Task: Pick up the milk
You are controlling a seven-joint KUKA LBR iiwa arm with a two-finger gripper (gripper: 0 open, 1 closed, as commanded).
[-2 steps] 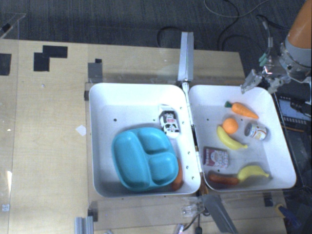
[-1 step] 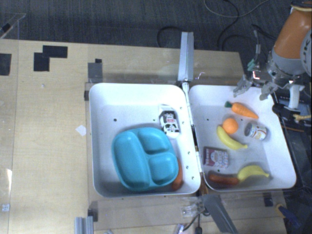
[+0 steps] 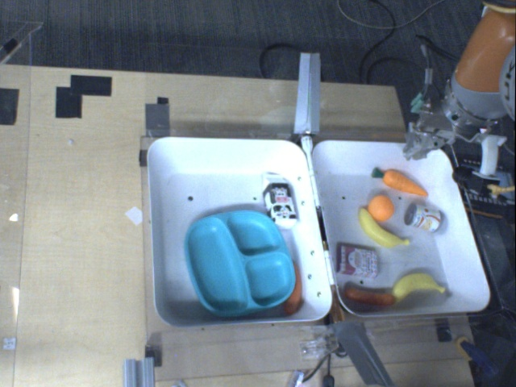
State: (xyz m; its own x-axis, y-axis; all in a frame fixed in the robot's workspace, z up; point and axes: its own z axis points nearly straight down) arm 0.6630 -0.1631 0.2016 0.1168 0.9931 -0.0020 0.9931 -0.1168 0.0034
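My tool (image 3: 421, 139) hovers over the right bin's (image 3: 472, 252) far corner; its grip state I cannot tell. Milk carton (image 3: 280, 201) lies in the left bin (image 3: 165, 216), just beside the blue tray (image 3: 239, 261). Approach from above, clear of the tray.

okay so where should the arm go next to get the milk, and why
Probably swing left across the divider to hover above the milk carton. The gripper sits at the right bin's far rim, while the carton lies in the left bin, beside the blue tray.
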